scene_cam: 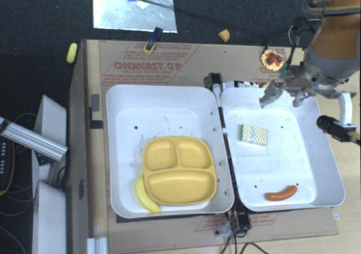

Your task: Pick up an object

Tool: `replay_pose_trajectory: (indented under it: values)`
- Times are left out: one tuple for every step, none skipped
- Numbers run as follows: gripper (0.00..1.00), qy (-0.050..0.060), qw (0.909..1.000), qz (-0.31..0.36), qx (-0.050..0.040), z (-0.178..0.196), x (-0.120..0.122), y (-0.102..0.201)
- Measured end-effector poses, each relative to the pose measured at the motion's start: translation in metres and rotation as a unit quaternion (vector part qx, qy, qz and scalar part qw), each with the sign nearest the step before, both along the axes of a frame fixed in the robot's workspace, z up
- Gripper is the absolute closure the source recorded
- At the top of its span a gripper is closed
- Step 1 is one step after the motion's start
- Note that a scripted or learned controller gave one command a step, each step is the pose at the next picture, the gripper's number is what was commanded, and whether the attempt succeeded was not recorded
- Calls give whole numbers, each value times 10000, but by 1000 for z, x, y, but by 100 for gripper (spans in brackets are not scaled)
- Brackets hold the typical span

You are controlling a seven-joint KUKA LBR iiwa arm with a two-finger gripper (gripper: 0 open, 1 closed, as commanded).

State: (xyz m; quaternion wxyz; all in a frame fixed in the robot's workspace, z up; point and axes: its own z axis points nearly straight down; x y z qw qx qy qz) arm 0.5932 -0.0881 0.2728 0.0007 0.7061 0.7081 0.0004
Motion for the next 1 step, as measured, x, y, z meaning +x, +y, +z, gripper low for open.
replay_pose_trajectory:
  values:
    - [0,10,10000,-8,3,-97,4,1]
